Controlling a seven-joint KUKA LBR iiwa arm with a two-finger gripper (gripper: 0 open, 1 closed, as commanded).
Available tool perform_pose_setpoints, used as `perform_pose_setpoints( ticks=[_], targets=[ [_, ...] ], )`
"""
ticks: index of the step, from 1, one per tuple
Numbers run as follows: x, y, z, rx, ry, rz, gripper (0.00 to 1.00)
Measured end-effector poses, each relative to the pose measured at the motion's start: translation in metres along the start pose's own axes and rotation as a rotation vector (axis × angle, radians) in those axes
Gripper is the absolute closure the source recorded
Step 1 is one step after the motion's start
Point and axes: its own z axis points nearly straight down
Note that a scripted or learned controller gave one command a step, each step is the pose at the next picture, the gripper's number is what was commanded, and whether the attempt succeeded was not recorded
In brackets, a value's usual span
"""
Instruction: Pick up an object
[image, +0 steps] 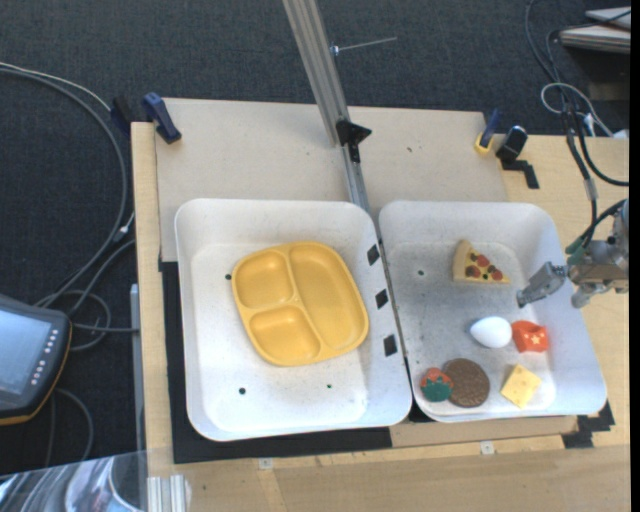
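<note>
In the right bin (430, 230) lie a pizza slice (477, 265), a white egg (490, 331), a red block (531, 337), a yellow cheese wedge (520, 386), a brown round cookie (466, 382) and a small red and green piece (436, 384). My gripper (560, 292) hangs above the bin's right side, up and to the right of the egg and the red block. It is open: one grey finger (537, 285) slants left and the other stands apart to its right. Nothing sits between them.
The left bin (200, 400) holds a yellow three-part plate (298, 301). A metal pole (325, 70) rises from the back between the bins. Black clips line the gap between the bins. Cables hang at the right, by the arm.
</note>
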Motion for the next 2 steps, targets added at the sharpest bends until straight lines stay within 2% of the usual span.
perform_pose_setpoints(
  ticks=[1, 2],
  targets=[
    [0.0, 0.0, 0.0, -0.001, 0.0, 0.001, 0.0],
    [-0.001, 0.001, 0.063, 0.005, 0.001, 0.002, 0.0]
  ],
)
